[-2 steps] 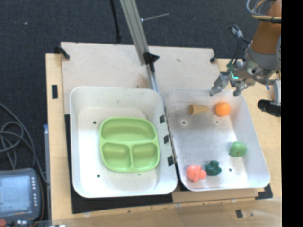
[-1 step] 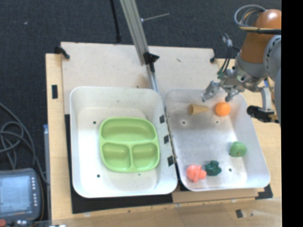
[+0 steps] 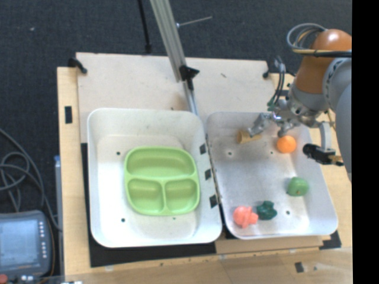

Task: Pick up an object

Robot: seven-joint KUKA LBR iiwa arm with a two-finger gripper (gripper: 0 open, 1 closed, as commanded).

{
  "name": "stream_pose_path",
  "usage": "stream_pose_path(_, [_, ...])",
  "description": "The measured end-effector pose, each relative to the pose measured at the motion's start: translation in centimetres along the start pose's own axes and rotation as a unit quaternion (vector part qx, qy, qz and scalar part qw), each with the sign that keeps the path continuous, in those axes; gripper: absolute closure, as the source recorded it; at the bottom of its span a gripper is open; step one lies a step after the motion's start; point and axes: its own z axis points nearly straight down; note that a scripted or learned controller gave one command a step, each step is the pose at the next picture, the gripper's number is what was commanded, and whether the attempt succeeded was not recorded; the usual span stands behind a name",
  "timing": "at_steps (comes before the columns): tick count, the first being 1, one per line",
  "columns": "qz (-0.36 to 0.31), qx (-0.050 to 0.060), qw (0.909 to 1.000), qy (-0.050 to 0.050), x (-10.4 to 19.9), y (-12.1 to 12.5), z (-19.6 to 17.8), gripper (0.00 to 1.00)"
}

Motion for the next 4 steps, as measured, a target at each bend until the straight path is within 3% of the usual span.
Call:
stream_pose_path(1, [0.000,-0.006,1.0000,-0.001,-0.2,0.4,2.2,0.00])
stream_pose_path(2, [-0.002,-0.009,1.0000,-0.002,-0.3,0.5,0.8,1.00])
stream_pose_path(4, [-0.001,-0.006,1.0000,-0.001,-0.8,0.8,-11.3,1.00])
